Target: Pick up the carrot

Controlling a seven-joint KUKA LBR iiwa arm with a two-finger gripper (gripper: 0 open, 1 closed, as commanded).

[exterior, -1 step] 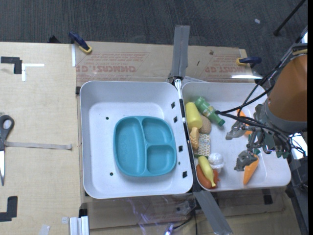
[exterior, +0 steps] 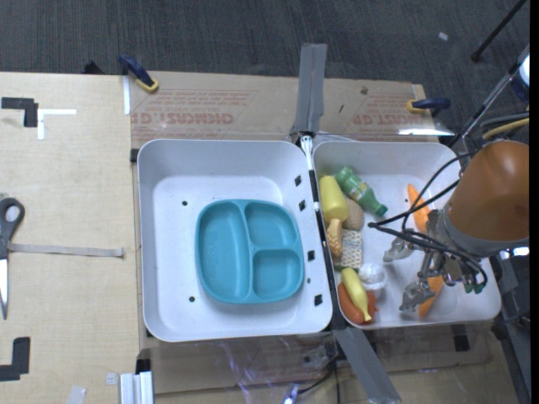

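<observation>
Toy food (exterior: 349, 225) is crowding the right bin's (exterior: 472, 314) left side. The carrot (exterior: 430, 295) is lying slantwise under the gripper (exterior: 424, 286); jaw state unclear.

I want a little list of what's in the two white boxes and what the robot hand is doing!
left bin: a teal divided plate
right bin: green bottle, yellow squash-shaped toy, banana, more small toy foods
carrot: orange, near the right bin's front right corner, beside the gripper
gripper: low in the right bin, by the carrot
grasp: cannot tell
</observation>
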